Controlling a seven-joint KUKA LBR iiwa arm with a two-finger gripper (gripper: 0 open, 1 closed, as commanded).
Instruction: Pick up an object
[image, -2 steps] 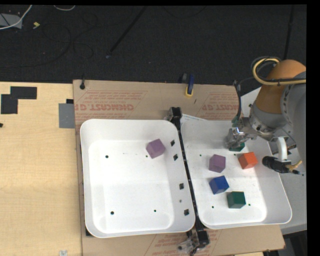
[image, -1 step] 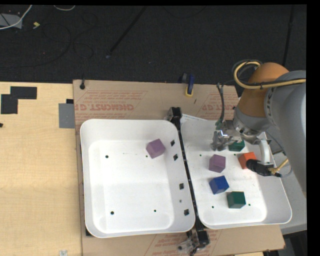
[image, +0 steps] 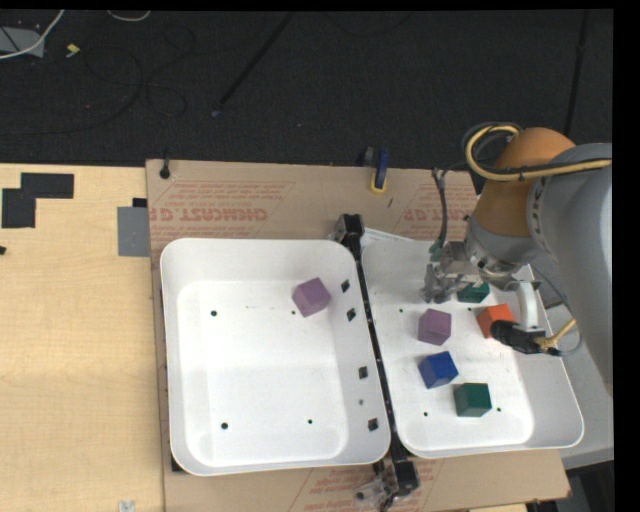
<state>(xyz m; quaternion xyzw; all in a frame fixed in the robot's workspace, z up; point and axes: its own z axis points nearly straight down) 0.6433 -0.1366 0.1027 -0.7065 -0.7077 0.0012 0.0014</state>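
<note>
My gripper (image: 441, 287) hangs over the back of the right bin (image: 556, 404), below the grey arm and its orange band. A small dark green block (image: 474, 293) lies just to its right, partly hidden by the gripper body. A purple cube (image: 434, 326) sits just in front of the gripper and apart from it. Further forward lie a blue cube (image: 438, 369) and a green cube (image: 472, 399). An orange block (image: 494, 320) rests to the right, by the arm's cables. Another purple cube (image: 311, 296) lies alone in the left bin (image: 172, 352).
A black divider with clips (image: 362, 330) runs between the two bins. Both bins stand on a cardboard sheet (image: 250, 205). A blue and yellow clamp (image: 378, 170) sits at the sheet's back edge. The arm's bulk (image: 570, 230) covers the right bin's far right.
</note>
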